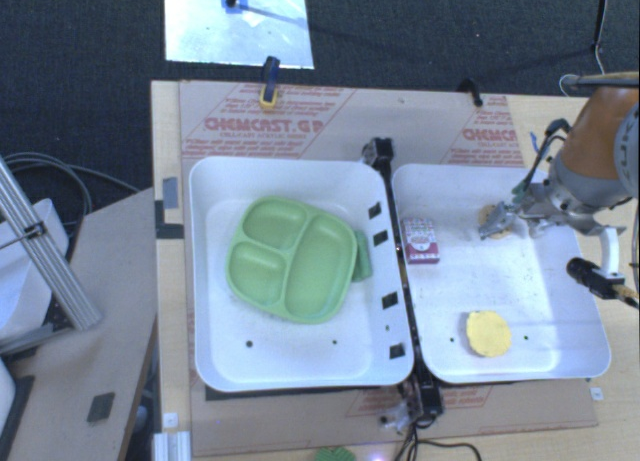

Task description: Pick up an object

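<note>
gripper [497, 221] over a small tan object [491, 214] — finger state unclear; red box [420, 240], yellow disc [488, 333] apart.

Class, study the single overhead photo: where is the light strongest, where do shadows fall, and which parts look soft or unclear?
Camera view: the white bins are bright, near washed out; the metal sheet at the top shows glare; the green tray casts only a faint shadow; the gripper looks soft and small, beside a tan object too unclear to name; the yellow disc is sharper.

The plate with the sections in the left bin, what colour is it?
Light green; the plate shows in the camera view.
</note>
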`<state>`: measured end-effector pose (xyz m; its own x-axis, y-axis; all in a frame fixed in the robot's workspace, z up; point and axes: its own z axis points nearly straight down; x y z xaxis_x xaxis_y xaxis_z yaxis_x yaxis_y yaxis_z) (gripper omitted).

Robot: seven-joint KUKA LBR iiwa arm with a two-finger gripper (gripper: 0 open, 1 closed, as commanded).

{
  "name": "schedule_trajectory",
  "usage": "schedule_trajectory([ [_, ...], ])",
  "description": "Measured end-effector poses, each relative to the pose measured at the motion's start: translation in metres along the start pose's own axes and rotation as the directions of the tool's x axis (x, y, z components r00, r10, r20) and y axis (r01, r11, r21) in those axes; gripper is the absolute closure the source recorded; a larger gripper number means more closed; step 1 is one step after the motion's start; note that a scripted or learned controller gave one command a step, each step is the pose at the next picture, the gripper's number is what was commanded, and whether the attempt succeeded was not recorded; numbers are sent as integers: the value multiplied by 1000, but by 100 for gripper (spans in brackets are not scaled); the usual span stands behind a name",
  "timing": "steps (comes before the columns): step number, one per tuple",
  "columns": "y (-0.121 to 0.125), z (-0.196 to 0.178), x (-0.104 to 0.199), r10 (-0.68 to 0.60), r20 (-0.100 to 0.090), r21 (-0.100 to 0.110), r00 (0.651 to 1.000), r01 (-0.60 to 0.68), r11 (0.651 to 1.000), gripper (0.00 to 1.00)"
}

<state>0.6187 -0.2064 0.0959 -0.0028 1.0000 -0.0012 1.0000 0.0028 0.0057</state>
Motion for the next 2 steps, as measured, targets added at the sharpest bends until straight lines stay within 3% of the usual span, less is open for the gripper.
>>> schedule_trajectory([
  [1,52,10,1,-2,-2,4,1000,2,1000,0],
  [2,15,11,0,2,-1,6,1000,-2,1000,0],
])
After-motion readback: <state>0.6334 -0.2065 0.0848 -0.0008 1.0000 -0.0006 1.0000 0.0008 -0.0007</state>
